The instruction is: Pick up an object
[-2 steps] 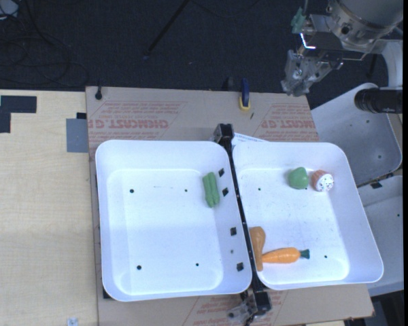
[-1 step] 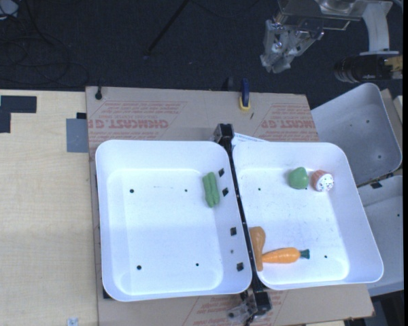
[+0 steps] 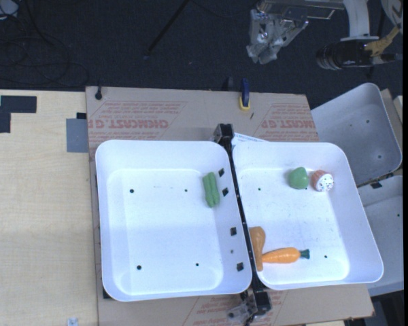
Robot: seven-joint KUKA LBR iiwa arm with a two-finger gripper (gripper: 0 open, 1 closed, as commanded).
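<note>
We're looking down on the worktop (image 3: 34, 202) w/ two white bins side by side, and we'll take the black divider (image 3: 234, 209) between them as our landmark. Left bin (image 3: 115, 277) sits left of the divider, right bin (image 3: 353, 250) sits right of it.

Gripper (image 3: 265, 43) hangs well above the far end of the divider, off beyond the bins over dark floor. Can't tell whether it's spread or pressed together; nothing visible between its tips from here.

Candidates, big to small. Orange carrot (image 3: 281, 255) lies right of the divider near its near end, long axis running across, roughly perpendicular to the divider, green tip pointing away from it. Just beside it, touching the divider, an orange-tan piece (image 3: 258, 243) lying along the divider. Green bean-like piece (image 3: 211, 189) lies just left of the divider, mid-length, long axis parallel to it. Green round thing (image 3: 298, 178) and a speckled red-white thing (image 3: 321, 180) sit right of the divider, touching each other.

Our read: everything lies toward us from the gripper; the green pair is prob. nearest.
</note>
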